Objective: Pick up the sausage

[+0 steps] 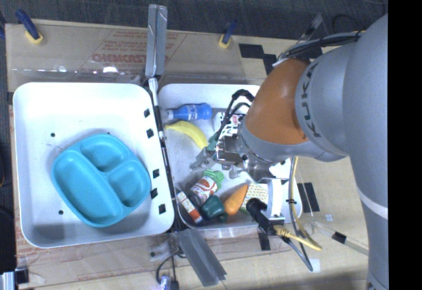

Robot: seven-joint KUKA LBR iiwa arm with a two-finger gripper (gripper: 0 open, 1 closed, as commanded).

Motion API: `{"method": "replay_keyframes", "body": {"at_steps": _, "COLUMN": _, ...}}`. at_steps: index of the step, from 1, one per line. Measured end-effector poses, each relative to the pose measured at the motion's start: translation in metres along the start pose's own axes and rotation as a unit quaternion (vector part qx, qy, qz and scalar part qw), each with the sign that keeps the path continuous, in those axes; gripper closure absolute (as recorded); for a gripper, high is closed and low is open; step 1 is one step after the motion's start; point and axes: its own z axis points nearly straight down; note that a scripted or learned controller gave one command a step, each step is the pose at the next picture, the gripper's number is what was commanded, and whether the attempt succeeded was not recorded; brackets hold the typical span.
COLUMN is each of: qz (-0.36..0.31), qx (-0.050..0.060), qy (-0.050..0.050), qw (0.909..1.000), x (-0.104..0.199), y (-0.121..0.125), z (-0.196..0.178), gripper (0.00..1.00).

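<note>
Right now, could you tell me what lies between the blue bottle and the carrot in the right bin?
In the camera view, the banana lies just below the blue bottle, and a red-and-white can lies nearer the carrot.

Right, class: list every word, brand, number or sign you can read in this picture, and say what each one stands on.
"KUKA", in dark letters running down the grey arm, beside its orange band.
Red print on the brown cardboard behind the bins: several lines, too blurred to read.
Label on the red and white can in the right bin: too small to read.
Label on the blue bottle: unreadable.
</note>
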Motion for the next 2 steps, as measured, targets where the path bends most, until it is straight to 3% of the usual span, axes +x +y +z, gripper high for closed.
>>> {"method": "replay_keyframes", "body": {"at_steps": 1, "qz": 0.015, "qx": 0.001, "qy": 0.000, "qw": 0.9999, "x": -0.049, "y": 0.008, "z": 0.092, "gripper": 0.00}}
{"method": "replay_keyframes", "body": {"at_steps": 2, "qz": -0.054, "qx": 0.001, "qy": 0.000, "qw": 0.9986, "x": 0.012, "y": 0.071, "z": 0.000, "gripper": 0.00}}
